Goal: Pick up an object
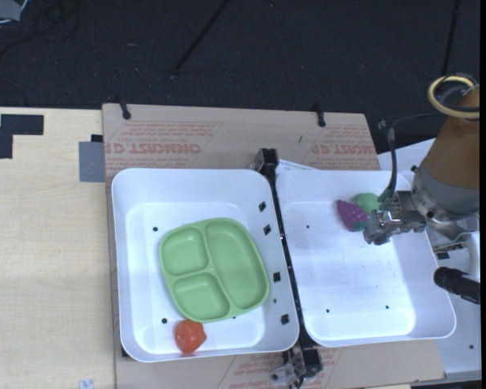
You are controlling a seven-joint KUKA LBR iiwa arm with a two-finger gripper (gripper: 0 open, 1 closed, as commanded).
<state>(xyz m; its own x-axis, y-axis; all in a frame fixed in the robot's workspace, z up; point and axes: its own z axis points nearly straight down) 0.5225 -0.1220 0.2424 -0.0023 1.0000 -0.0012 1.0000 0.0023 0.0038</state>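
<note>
**binwatcher:** Purple object plus a green object, tucked together near the far wall of the right bin, touching or nearly so. Looks like the approach step of the pick, not yet a lift. Gripper low in the same bin, just beside both, on the side toward the arm. Can't tell whether clenched or released, too small and cluttered at the tip. Nothing visibly grasped.

**kuka_fan:** Agreed, reads as reach-in, maybe right at the point of committing. Purple one just off the tip toward the divider, green one a touch farther back toward the wall. Hard to say if the tip touches either.

**binwatcher:** Next move probably calls for a small shift toward the divider to get one piece centred, then a firm close, then straight up. Risky with two pieces crowded together: could nudge one away or pinch both.

**kuka_fan:** Wall close behind too, so not much room to shove.

**binwatcher:** Other stuff well apart: green divided plate and a red object over in the left bin, red one near that bin's front edge. Both bins up on the counter.
</note>
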